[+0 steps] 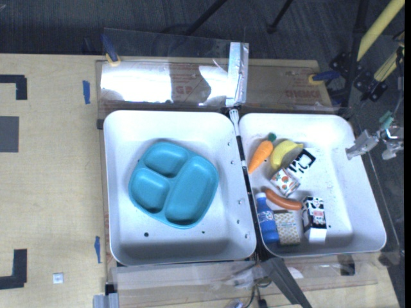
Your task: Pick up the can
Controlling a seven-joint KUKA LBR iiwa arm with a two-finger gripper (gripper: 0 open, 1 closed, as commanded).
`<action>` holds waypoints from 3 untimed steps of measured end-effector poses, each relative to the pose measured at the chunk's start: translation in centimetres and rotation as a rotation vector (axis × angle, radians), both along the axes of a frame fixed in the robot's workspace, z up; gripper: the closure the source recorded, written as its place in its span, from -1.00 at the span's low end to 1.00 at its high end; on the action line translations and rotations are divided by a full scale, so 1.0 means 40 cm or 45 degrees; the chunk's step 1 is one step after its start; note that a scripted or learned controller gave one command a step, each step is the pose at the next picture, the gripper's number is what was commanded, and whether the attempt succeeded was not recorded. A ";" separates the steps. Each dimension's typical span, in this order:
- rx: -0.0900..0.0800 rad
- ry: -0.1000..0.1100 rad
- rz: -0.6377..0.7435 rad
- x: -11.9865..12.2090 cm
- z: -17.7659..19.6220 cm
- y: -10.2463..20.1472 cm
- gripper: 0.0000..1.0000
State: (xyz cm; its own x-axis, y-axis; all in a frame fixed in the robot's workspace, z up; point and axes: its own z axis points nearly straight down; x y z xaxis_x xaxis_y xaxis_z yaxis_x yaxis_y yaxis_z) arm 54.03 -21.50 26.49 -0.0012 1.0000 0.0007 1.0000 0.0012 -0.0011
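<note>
A small can with a white and red label lies in the middle of the right bin. It sits between a banana above and a red sausage below, touching a black and white box. My gripper hangs at the right bin's far right rim, well to the right of the can and apart from every object. Nothing shows between its fingers.
An orange carrot, a blue bottle, a cracker packet and a small cow-print carton crowd the right bin's left half. In the left bin rests a blue divided plate. A clear panel stands behind the bins.
</note>
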 end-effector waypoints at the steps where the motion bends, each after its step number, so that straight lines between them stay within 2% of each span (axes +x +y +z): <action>1: -0.003 -0.004 0.153 -0.149 0.351 0.099 -1.00; 2: -0.001 -0.003 0.334 -0.151 0.114 0.352 -1.00; 3: -0.002 -0.004 0.333 -0.143 0.426 0.530 -1.00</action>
